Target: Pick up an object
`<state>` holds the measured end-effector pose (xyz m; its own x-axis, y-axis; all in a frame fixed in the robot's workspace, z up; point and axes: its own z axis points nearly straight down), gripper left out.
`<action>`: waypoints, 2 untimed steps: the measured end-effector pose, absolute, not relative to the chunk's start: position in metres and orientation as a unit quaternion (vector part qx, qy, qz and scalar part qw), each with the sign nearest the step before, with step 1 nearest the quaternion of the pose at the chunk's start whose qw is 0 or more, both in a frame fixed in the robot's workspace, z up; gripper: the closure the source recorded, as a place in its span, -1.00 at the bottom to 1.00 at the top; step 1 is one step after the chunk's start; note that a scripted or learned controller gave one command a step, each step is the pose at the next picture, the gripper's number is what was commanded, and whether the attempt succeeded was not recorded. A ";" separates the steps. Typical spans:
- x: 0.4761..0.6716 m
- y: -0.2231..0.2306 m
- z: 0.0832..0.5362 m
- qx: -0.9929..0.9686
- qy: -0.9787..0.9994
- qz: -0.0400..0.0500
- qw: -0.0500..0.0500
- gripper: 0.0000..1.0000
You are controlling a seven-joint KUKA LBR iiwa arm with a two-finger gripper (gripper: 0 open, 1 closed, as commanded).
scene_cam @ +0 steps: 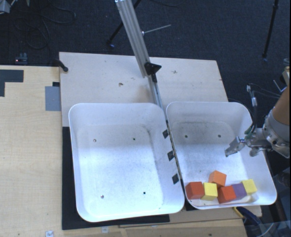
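Several small blocks lie bunched along the front edge of the right bin [204,115]: an orange block [217,177], a red block [195,189], a yellow block [210,190], a red-orange block [227,194], a purple block [239,189] and another yellow block [249,186]. My gripper [244,150] hangs over the right side of this bin, behind and above the blocks. Its fingers are spread apart, with nothing between them. The wrist reaches in from the right edge of the view.
The left bin [116,117] sits beside the right one, with small black clips along the shared wall [170,154]. A slanted metal rail [135,38] rises behind the bins. A wooden bench top [22,147] lies to the left.
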<state>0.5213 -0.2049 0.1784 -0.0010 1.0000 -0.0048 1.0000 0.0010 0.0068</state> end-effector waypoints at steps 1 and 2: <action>0.533 -0.190 0.090 0.707 0.707 0.000 0.000 -1.00; 0.499 -0.153 0.092 0.708 0.706 0.001 0.000 -1.00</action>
<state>0.4990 -0.1532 0.0920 0.0018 1.0000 0.0003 1.0000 -0.0018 0.0013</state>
